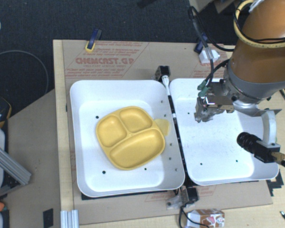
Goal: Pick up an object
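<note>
Camera view, read from its left side: a yellow divided plate lies tilted in the left bin, three compartments facing up. Tucked under its upper right edge is a small pale yellow object, mostly covered by the plate, so what it is cannot be made out. A black strip runs along the seam where the left bin meets the right bin. Over the right bin's upper part hangs the gripper, seen from above beneath the arm's grey wrist; cables and the wrist body crowd it, and whether it is spread or closed cannot be told. Nothing is visible between its tips. The orange band is cut off by the frame's top right corner. A black cylindrical part overlaps the right bin's right rim.
</note>
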Tool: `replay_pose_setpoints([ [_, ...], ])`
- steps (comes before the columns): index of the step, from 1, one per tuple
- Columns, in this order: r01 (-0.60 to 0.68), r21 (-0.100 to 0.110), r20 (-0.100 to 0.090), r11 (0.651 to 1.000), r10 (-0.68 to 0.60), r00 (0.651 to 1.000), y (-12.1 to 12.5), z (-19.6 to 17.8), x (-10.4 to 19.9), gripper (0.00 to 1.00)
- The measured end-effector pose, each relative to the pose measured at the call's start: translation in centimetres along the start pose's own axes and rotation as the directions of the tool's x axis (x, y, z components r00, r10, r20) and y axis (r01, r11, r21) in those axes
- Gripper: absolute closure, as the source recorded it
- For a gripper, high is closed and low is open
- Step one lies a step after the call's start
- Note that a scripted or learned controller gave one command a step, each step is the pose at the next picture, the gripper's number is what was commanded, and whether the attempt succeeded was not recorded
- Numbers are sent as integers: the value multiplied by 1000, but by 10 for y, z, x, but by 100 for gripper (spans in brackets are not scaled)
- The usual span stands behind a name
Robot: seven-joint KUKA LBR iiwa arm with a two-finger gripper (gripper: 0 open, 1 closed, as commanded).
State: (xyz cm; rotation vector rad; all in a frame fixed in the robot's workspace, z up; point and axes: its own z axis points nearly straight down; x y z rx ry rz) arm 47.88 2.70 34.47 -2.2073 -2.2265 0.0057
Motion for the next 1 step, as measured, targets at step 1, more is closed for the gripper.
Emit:
replay_pose_setpoints([
  [1, 1, -13, -1, 1000, -1, 1000, 1, -49, 70, 100],
])
